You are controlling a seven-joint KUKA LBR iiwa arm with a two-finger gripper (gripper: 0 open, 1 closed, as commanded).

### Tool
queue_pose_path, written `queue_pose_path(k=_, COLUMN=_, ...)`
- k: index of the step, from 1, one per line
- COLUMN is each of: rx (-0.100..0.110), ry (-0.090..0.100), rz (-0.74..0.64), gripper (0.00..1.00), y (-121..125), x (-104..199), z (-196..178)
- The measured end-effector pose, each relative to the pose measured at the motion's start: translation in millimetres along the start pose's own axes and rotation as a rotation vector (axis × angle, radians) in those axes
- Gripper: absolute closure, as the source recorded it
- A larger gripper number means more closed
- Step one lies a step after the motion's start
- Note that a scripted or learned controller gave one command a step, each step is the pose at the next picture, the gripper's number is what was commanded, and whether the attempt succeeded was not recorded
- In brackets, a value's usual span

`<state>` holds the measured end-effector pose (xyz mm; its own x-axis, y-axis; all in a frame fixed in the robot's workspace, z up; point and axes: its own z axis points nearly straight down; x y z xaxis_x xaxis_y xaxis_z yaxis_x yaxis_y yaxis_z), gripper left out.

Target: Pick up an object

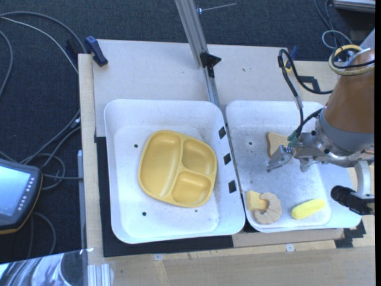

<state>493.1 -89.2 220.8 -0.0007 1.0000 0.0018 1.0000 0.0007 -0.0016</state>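
the bench carries two white bins side by side. the left bin holds a yellow divided tray. the right bin holds a tan wedge near its middle, a round biscuit-like piece at the front left corner and a yellow corn cob just to its right. the gripper hangs over the right bin just beside the tan wedge, fingers apart, nothing between them.
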Motion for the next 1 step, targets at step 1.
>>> queue_pose_path(k=1, rx=-0.001, ry=0.0, rz=0.0, gripper=0.0, y=0.1, x=-0.1, z=0.0)
